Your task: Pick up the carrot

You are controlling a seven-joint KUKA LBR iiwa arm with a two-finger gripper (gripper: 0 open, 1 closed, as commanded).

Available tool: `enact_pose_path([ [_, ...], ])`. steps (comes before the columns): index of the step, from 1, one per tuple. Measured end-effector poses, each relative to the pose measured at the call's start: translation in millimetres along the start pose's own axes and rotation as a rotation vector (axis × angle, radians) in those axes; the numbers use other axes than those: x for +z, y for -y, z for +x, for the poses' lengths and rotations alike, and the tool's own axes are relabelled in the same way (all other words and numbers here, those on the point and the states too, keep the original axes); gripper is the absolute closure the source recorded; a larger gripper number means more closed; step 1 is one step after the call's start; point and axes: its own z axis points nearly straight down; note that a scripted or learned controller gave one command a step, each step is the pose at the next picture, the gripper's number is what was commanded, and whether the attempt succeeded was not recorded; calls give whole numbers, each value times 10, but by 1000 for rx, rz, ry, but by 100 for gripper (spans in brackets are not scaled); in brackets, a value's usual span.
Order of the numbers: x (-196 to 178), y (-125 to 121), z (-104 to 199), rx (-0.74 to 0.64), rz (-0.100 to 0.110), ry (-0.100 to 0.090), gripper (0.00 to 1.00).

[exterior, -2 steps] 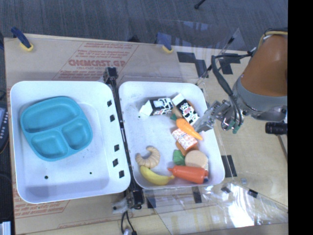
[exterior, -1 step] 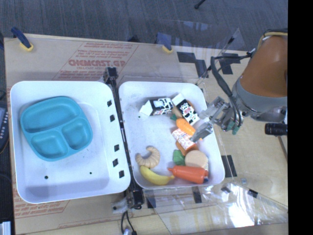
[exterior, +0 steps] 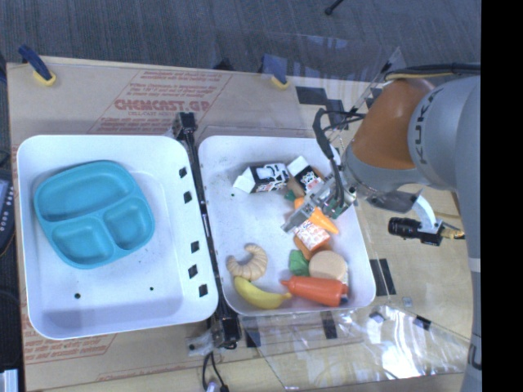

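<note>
The carrot (exterior: pixel 315 290) is a long orange-red piece lying along the front wall of the right bin (exterior: pixel 214 219), between a banana (exterior: pixel 257 294) and the bin's right corner. My gripper (exterior: pixel 309 211) is low in the right half of that bin, well behind the carrot. It hovers over a small red-and-white carton (exterior: pixel 310 236) and some bright orange bits (exterior: pixel 325 221). The wrist hides what lies directly beneath it. The carrot lies free, apart from the gripper.
The right bin also holds a croissant (exterior: pixel 249 261), a green piece (exterior: pixel 298 262), a tan round piece (exterior: pixel 328 265) and black-and-white cartons (exterior: pixel 268 177) at the back. The left bin (exterior: pixel 49 300) holds a blue sectioned plate (exterior: pixel 91 212).
</note>
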Motion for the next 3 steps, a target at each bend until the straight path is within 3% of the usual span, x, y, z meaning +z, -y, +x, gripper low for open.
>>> enact_pose_path([
  [1,573,-96,216,4,-3,5,0],
  [2,544,-167,-258,279,-6,7,0],
  [3,437,-182,-257,270,-5,8,100],
])
